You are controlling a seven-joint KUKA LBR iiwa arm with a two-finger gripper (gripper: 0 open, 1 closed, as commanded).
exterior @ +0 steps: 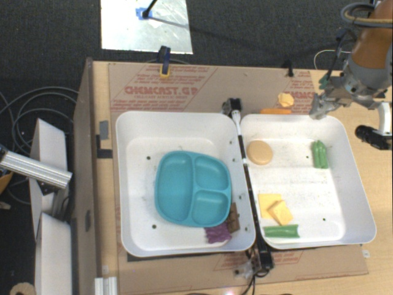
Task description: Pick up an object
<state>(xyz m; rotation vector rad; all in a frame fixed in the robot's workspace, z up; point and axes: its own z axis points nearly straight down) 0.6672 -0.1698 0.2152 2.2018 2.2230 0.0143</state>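
The right bin's [353, 189] bare middle lies open between the tan disc [260, 152], green pod [319, 154] and yellow wedges [276, 209].

Cardboard sheet [184, 88] under both bins; silver panel [146, 17] on dark floor beyond; cables [24, 112] at left.

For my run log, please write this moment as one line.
arm: above far right corner of right bin | gripper: nothing seen held | left bin: blue plate | right bin: tan disc, yellow pieces

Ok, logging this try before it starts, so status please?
Gripper above right bin's far edge, holding nothing. Green piece nearest below it, untouched. Nothing between them.
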